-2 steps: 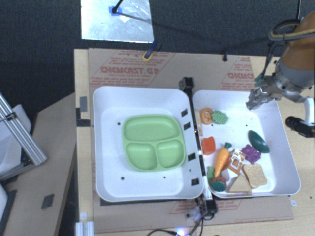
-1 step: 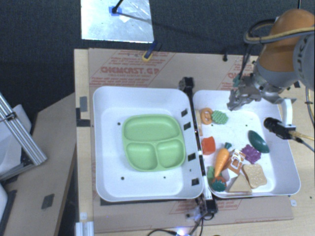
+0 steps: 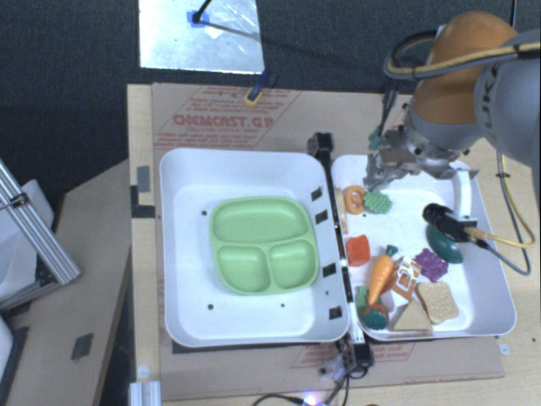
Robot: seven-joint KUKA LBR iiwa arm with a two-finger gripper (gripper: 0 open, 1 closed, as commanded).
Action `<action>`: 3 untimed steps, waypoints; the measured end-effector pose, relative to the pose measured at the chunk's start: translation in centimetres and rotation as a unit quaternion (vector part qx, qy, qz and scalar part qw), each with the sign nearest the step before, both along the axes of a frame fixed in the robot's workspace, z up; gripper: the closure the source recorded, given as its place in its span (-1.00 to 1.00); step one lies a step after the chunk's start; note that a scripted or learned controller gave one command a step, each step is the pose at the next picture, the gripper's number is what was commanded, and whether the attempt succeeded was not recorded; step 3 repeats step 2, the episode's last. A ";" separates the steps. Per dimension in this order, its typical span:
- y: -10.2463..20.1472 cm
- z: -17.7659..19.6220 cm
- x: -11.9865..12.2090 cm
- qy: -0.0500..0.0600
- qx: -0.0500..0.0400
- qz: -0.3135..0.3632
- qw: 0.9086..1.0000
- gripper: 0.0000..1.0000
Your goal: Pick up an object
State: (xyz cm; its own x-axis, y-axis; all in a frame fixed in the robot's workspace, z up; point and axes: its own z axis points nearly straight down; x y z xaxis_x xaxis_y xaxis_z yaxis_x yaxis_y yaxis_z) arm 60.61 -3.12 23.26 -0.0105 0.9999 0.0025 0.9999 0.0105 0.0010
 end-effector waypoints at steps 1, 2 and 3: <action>5.3 0.4 0.4 -0.001 0.000 0.000 1.000 1.00; 6.6 -0.2 0.4 0.000 -0.001 -0.002 1.000 1.00; 6.6 -0.2 0.4 0.000 -0.001 -0.002 1.000 1.00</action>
